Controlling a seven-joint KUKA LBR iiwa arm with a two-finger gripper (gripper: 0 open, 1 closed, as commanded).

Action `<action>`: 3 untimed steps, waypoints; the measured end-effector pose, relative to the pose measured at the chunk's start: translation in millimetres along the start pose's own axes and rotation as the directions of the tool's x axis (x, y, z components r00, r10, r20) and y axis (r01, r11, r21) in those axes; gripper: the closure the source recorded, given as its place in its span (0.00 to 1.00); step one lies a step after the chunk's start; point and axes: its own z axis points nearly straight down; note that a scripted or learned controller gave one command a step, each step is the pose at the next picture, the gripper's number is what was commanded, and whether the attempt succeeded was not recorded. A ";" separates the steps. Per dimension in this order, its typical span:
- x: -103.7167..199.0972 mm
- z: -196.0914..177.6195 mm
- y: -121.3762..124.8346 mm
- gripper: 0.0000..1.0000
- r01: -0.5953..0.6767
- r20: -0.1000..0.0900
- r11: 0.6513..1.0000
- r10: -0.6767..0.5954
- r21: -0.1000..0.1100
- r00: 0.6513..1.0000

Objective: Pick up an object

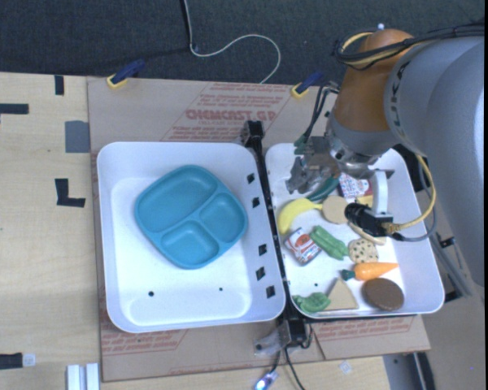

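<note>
The gripper [309,177] is lowered at twelve o'clock of the toy banana [297,212], presumably for grasping; finger state cannot be told.

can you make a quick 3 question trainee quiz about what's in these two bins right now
1. True or false: the blue divided plate lies in the left bin.
2. The pincer hovers over which bin? A) left B) right C) neither
3. Fill in: the orange toy near the right bin's front is a ____.

Key: 1 true; 2 B; 3 carrot
</note>
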 end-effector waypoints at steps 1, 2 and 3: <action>-2.1 0.1 -3.9 0.00 -0.004 0.000 1.000 0.004 0.006 1.000; 22.9 5.7 -8.3 0.00 -0.003 0.000 1.000 0.003 0.007 1.000; 33.5 -124.2 -83.0 0.00 -0.003 -0.002 1.000 0.003 -0.002 1.000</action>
